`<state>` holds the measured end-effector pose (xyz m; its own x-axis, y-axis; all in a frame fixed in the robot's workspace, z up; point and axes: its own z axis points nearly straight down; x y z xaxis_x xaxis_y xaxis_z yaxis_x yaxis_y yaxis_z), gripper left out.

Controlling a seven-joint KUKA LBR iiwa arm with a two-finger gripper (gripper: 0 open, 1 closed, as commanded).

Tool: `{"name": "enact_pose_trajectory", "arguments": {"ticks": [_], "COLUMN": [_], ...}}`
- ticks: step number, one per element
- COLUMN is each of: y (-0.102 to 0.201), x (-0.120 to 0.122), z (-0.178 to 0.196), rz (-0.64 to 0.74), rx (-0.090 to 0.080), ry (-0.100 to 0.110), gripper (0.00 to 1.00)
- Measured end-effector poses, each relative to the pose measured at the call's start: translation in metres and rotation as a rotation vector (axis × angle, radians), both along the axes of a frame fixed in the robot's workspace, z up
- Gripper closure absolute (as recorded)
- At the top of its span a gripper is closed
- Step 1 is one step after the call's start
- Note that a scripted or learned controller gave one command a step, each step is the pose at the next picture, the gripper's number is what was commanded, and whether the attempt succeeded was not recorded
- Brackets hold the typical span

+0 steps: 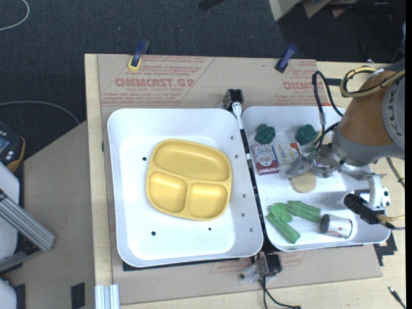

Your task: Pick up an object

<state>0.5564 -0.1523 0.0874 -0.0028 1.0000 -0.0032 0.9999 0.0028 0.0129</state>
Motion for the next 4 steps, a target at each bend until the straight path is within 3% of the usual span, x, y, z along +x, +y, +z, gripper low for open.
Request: {"name": "enact_pose_trajectory", "arguments": {"ticks": [1, 3, 4], "y": [0.0, 0.005, 0.005], "x": [-0.004, -0.008, -0.007], "z": [0.008, 0.119, 0.139], "rz": [-0.003, -0.001, -0.001], "rx": [0.001, 0.001, 0.001], "ry": [0.009, 0.006, 0.007], "gripper": [1.0, 1.0, 1.0]}}
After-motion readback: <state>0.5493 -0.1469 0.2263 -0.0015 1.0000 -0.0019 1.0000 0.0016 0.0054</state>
